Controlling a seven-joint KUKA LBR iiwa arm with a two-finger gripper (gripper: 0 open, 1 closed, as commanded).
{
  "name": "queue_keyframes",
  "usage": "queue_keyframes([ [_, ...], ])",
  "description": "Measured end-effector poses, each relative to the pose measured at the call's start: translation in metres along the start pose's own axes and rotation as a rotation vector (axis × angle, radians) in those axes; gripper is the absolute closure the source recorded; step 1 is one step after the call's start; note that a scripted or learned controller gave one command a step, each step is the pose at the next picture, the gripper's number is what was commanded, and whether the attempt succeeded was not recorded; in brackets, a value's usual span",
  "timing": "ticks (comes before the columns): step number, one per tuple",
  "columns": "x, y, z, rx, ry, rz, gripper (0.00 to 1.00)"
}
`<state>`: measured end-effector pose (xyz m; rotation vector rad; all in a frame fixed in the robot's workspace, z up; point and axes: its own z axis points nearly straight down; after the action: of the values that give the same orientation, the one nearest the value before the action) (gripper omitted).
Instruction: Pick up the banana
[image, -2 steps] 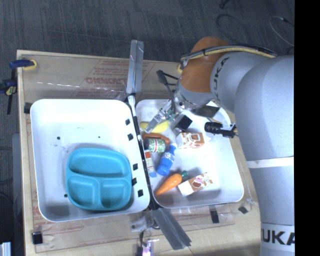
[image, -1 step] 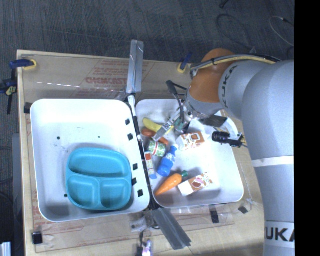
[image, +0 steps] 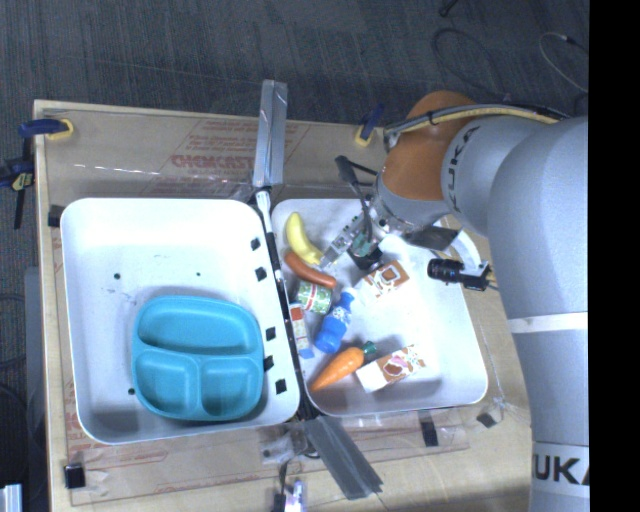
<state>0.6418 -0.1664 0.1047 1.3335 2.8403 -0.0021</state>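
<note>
Lying in the right bin's (image: 455, 380) far-left corner, the banana (image: 298, 238) rests free against the wall. A sausage (image: 309, 270) touches its near end; a can (image: 315, 297), blue bottle (image: 334, 322), carrot (image: 337, 368) and carton (image: 390, 367) lie nearer the camera. Just right of the banana hangs the gripper (image: 352, 243); its opening cannot be judged. Left of the banana, the other bin holds a blue tray (image: 198, 357).

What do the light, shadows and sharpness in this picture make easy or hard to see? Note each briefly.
Camera view: even overhead light; the banana and carrot read clearly against the bright right bin; the blue tray casts a soft shadow inside the left bin; the gripper is dark and slightly blurred, so its fingers are hard to read; small labels are too soft to read.
</note>
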Motion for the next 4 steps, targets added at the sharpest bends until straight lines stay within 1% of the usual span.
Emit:
queue_keyframes([
  [1, 0.017, 0.0, 0.009, -0.002, -0.004, 0.007, 1.0],
  [2, -0.027, -0.012, 0.003, -0.002, -0.002, -0.606, 1.0],
  [3, -0.031, -0.029, 0.01, -0.002, 0.0, -1.062, 1.0],
  [4, -0.045, -0.015, 0.005, -0.002, -0.004, -1.101, 1.0],
])
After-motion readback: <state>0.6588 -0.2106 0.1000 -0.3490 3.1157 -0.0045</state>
